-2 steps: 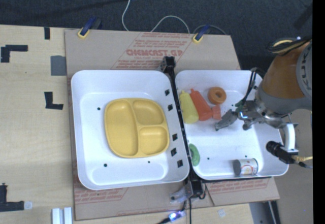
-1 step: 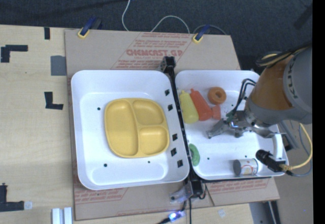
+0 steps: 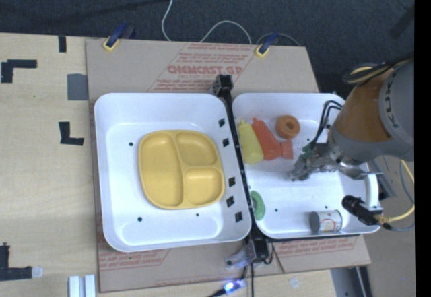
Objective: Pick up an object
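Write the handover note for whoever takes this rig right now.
Gripper: low over the right bin, nothing visibly between its fingers.
Right bin: yellow bottle, red-orange piece and orange ring toward the far side; green item by the divider; small can lying at the near edge.
Left bin: yellow divided plate.
Done: no pick evident.
Left: grasp one object and lift.

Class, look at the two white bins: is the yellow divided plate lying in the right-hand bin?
No, the yellow divided plate lies in the left bin.
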`<state>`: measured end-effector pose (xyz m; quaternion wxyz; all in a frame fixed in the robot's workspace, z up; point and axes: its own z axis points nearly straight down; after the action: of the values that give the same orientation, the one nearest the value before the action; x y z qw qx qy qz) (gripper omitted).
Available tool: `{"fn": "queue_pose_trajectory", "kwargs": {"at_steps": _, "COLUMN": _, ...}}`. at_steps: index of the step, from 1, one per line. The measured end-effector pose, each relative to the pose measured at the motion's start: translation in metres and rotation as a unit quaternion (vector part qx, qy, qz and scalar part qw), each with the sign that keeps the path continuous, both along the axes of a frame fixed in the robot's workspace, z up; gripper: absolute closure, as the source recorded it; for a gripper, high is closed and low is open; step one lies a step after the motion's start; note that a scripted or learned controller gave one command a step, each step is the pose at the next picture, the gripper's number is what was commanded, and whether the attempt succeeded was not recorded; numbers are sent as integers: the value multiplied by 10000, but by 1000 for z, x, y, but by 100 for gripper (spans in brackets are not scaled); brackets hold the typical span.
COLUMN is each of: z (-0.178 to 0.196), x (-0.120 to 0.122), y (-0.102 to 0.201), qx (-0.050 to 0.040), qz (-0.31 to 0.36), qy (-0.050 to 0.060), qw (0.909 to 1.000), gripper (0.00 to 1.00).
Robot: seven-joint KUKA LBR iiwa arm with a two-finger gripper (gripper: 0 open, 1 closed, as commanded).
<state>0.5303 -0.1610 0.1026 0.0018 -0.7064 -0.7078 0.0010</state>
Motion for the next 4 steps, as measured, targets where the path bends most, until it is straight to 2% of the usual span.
{"fn": "queue_pose_trajectory", "kwargs": {"at_steps": 1, "z": 47, "x": 3, "y": -9, "qx": -11, "qz": -9, "qy": -32, "qw": 10000, "gripper": 100}}
{"fn": "queue_pose_trajectory", "kwargs": {"at_steps": 2, "z": 109, "x": 1, "y": -4, "qx": -11, "qz": 0, "qy": -41, "qw": 10000, "gripper": 100}}
{"fn": "queue_pose_trajectory", "kwargs": {"at_steps": 3, "z": 139, "x": 2, "y": -4, "qx": -9, "qz": 1, "qy": -33, "qw": 10000, "gripper": 100}}
{"fn": "queue_pose_trajectory", "kwargs": {"at_steps": 4, "z": 143, "x": 11, "y": 45, "qx": 3, "qz": 23, "qy": -20, "qw": 10000, "gripper": 100}}
